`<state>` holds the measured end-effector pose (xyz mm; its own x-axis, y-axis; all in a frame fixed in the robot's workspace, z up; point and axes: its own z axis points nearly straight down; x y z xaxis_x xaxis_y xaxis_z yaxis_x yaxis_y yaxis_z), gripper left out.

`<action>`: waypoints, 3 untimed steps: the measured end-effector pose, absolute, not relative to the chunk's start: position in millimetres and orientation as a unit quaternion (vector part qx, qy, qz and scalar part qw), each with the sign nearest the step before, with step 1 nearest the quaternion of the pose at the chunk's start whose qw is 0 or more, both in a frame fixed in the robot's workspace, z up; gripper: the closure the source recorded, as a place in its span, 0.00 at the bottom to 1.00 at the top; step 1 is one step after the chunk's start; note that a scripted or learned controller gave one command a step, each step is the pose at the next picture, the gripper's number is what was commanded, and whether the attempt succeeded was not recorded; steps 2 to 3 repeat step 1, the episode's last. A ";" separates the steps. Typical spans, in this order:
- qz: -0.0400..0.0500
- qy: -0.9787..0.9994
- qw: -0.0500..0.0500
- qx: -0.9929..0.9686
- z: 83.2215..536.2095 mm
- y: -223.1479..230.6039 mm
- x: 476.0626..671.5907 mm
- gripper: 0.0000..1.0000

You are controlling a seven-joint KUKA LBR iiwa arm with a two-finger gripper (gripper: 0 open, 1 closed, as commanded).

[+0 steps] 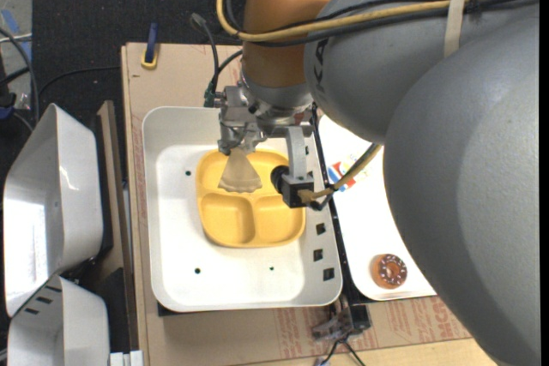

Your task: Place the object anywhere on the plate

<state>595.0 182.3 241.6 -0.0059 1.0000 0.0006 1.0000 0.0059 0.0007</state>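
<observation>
Directly below the gripper we note a yellow plate in the white bin. Well right sits a donut. Grasp: we cannot tell.

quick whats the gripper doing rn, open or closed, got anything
gripper: over the yellow plate in the left bin; open or closed cannot be told, nor whether it holds anything.
</observation>
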 end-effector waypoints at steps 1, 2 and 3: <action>0.000 0.708 0.000 0.706 241.6 180.6 595.2 0.00; 0.000 0.708 0.000 0.706 241.6 180.6 595.2 0.00; 0.000 0.708 0.000 0.706 241.6 180.6 595.2 0.00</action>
